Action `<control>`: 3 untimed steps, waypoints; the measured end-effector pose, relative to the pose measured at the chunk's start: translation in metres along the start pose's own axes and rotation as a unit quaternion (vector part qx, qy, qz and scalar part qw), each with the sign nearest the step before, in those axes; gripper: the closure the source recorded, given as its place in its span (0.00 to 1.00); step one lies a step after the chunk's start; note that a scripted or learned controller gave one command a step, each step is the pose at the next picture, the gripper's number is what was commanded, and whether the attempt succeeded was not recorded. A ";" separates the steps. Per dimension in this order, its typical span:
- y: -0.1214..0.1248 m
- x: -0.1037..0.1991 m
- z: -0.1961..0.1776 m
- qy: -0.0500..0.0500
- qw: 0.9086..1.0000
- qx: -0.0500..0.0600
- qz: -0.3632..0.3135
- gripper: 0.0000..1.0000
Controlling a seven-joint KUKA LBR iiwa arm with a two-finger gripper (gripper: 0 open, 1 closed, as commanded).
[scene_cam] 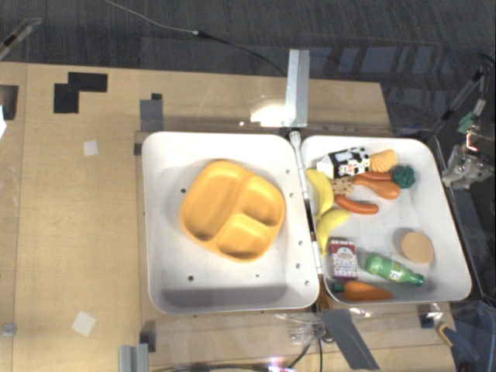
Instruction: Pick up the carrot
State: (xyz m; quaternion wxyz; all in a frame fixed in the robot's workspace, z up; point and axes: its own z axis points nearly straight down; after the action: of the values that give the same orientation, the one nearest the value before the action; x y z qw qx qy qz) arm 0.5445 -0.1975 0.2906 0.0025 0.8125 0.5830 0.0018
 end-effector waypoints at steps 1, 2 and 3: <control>0.031 0.012 0.007 0.000 0.990 0.000 -0.138 1.00; 0.108 0.031 0.027 0.000 0.972 0.000 -0.236 1.00; 0.122 0.034 0.011 -0.001 0.943 -0.003 -0.331 1.00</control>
State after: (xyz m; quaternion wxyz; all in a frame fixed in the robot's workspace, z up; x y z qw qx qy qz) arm 0.6708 -0.2044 0.2801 0.0055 0.5734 0.8193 0.0019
